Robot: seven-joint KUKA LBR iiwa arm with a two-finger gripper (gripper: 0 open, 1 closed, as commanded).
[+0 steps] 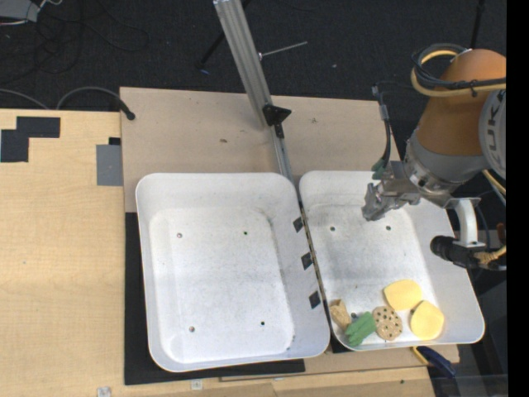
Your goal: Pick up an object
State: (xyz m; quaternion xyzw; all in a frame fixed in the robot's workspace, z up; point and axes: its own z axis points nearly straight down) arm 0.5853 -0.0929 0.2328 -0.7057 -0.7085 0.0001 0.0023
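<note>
here the end effector [374, 208] hangs over the far part of the right bin [364, 255], above bare white floor, with nothing seen between its tips; whether it is released or clenched i cannot tell from this slanted view. behind it the grey wrist rises to the orange band [459, 98] of the arm, which comes in from the right edge, a loop of cable lying on top of it. part of a dark letter, perhaps a "k", shows on the grey link at the far right, too cropped to read.

the things to pick are well apart from the end effector, bunched in the near corner of the right bin. a pale yellow block [402, 294] with rounded corners lies just beside a yellow disc [427, 320]. next to them sits a round brown cookie [386, 322] dotted with darker specks, then a green piece [360, 329] lying at a slant, and a small tan crumbly lump [340, 312] against the bin's left wall.

the left bin [219, 271] sits alongside, its rim touching the right bin's, with black clips along the joint. both rest on the bench [58, 246], and a slanted aluminium rail [248, 64] rises beyond them.
</note>
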